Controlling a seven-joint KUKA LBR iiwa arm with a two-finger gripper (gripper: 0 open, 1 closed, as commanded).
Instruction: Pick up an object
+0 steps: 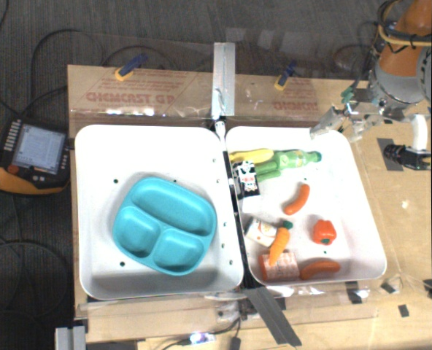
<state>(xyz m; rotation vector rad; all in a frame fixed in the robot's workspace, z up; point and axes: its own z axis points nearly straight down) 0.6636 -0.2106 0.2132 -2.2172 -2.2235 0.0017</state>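
**Gripper parked off the right bin's far right corner, nothing picked yet**

Gripper [340, 120] poised over the bench [406, 224] just outside the far right corner of the right bin [362, 195], fingers splayed toward the bin, nothing between them. Grey arm [400, 64] with orange band behind it, at the bench's far right.

Largest first:
- Left bin [99, 159] carrying a teal divided plate [165, 224] tilted across its middle; no candidate for a pick beyond that.
- Right bin crowded along its left and near edges, bare white floor along its right edge and far right corner.
- Green bottle [289, 160] near the far edge, long axis running left to right, cap end toward the gripper; closest candidate.
- Yellow banana [250, 154] touching the bottle's left end.
- Red can [279, 267] and red sausage [318, 268] at the near edge.
- Carrot [278, 243] leaning over the can.
- Orange sausage [295, 199] mid-bin, slanted.
- Red pepper [323, 231] toward the right edge, apart from its neighbours.
- Small black-and-white carton [247, 177] against the left wall.

Probable next move: down and left, into the bin, toward the bottle's cap end. Grip across the short axis likely best. Open floor on the bottle's near side; far wall close behind it.
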